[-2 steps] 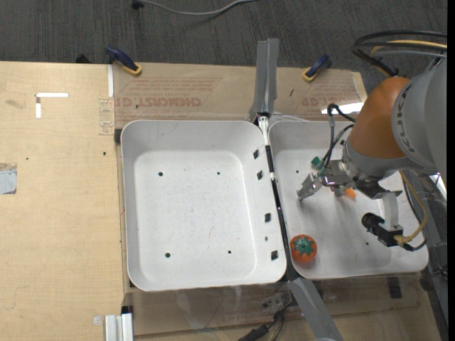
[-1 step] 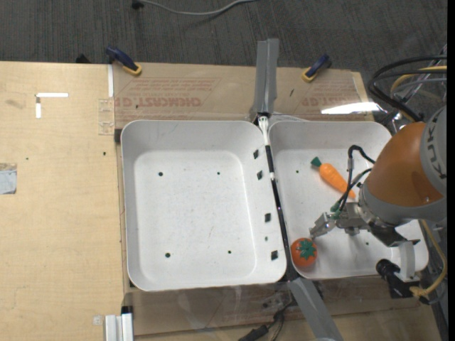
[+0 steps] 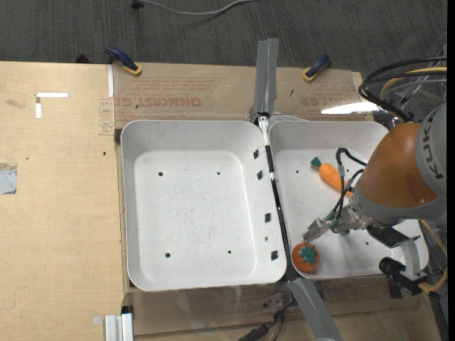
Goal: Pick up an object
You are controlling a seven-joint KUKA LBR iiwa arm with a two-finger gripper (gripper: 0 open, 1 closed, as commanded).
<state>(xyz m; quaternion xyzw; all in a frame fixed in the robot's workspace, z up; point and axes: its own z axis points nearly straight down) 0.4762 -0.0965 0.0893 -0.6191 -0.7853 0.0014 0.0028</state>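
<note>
Carrot [image 3: 330, 175] diagonal, green top upper-left

One fixed overhead camera, angled down on the worktop [image 3: 57, 212].

Mounted above, looking down at a slant from a moderate height; takes in both white bins, left bin [image 3: 192, 141] and right bin [image 3: 298, 148], side by side, plus a strip of dark floor [image 3: 213, 20] along the top. Arm [image 3: 402, 169] entering from the right edge.
</note>
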